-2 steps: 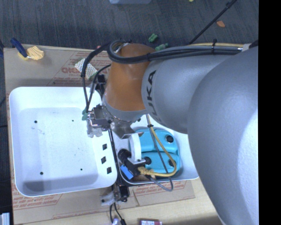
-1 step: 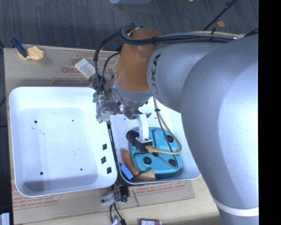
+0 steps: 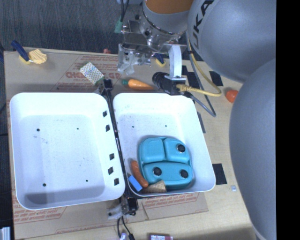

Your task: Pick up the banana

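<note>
Looking down on the bench (image 3: 61, 70), saw the grey KUKA arm (image 3: 243, 42) bulking over the whole right side, its orange band (image 3: 166, 5) at the top edge. Found two white bins side by side: left bin (image 3: 14, 140) and right bin (image 3: 154, 112), touching along their inner rims. Noted a blue moulded tray (image 3: 165, 161) with three dark-dotted compartments lying in the near half of the right bin. Spotted the gripper (image 3: 131, 58) above the bench beyond the bins' far rims, apart from everything in the bins; could not tell whether the claw was released or clenched, and saw nothing between it. Marked a toy carrot (image 3: 138, 85) on the bench just beside the right bin's far rim. Picked out an orange piece (image 3: 136, 169), a blue block (image 3: 135, 183) and a tan cone (image 3: 157, 187) crowded against the tray's near left corner. Could not tell where the banana lay.
</note>
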Robot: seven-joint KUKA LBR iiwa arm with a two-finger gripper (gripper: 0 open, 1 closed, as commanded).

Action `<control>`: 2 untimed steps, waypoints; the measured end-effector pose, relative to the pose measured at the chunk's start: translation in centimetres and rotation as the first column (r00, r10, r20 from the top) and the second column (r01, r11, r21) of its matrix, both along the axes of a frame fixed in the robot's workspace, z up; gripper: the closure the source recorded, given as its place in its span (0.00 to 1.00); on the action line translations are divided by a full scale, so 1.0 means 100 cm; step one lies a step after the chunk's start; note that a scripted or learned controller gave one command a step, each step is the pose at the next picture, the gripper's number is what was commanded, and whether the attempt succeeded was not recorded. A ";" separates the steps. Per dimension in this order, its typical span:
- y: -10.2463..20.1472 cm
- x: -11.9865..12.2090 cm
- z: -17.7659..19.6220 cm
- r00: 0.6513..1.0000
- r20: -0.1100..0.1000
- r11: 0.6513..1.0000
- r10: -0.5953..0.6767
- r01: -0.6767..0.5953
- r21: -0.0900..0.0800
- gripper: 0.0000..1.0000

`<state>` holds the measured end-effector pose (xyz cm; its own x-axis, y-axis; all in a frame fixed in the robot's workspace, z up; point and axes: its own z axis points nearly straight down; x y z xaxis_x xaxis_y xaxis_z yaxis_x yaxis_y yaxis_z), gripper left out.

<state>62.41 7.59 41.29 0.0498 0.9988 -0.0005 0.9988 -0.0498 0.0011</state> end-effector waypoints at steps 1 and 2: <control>-0.070 -0.037 0.064 0.995 -0.001 0.995 0.095 -0.095 0.000 1.00; -0.178 -0.087 0.072 0.987 -0.003 0.987 0.160 -0.160 0.000 1.00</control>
<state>53.67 -10.18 48.47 -0.1106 0.9939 -0.0002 0.9939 0.1106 -0.0019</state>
